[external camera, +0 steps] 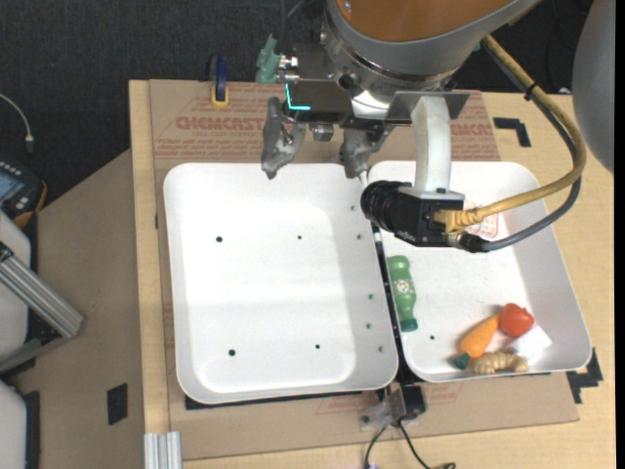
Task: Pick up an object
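My gripper [314, 157] hangs above the back edge of the left bin [195, 262], its two fingers [278, 152] spread apart with nothing between them. In the right bin [562, 291] a green bottle [400, 291] lies along the left wall. An orange carrot [479, 337], a red pepper-like piece [516, 319] and a beige knobby root [496, 363] are clustered at the front right corner. All these objects are well to the right and front of the gripper.
The arm's orange band and grey wrist fill the top of the view. A black camera unit [410, 213] with a yellow cable [527, 198] hangs over the right bin's back left. Brown cardboard [146, 145] surrounds both bins.
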### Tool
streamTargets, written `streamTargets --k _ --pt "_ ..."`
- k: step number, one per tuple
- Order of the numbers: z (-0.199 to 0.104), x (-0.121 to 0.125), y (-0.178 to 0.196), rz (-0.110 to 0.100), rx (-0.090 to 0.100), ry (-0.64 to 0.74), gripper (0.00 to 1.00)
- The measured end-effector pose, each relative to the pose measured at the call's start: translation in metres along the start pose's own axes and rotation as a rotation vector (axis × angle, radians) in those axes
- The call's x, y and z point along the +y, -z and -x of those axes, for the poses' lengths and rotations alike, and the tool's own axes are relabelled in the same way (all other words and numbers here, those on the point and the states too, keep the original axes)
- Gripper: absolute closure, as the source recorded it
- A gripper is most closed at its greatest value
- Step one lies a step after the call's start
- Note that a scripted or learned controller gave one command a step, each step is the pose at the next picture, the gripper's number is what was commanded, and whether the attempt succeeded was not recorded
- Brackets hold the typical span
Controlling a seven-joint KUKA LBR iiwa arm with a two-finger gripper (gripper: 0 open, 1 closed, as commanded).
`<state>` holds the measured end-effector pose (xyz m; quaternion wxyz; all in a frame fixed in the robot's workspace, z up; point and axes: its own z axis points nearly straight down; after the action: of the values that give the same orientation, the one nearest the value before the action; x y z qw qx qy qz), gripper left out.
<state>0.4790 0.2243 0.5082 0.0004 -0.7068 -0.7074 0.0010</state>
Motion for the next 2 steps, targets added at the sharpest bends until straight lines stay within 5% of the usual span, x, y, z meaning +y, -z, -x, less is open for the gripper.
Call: streamTargets --k 1,2 --pt "0.0973 0.0009 0.0294 0.009 0.002 -0.012 0.0" --pt "0.0907 0.0009 0.0376 0.007 0.002 -0.001 1.0"
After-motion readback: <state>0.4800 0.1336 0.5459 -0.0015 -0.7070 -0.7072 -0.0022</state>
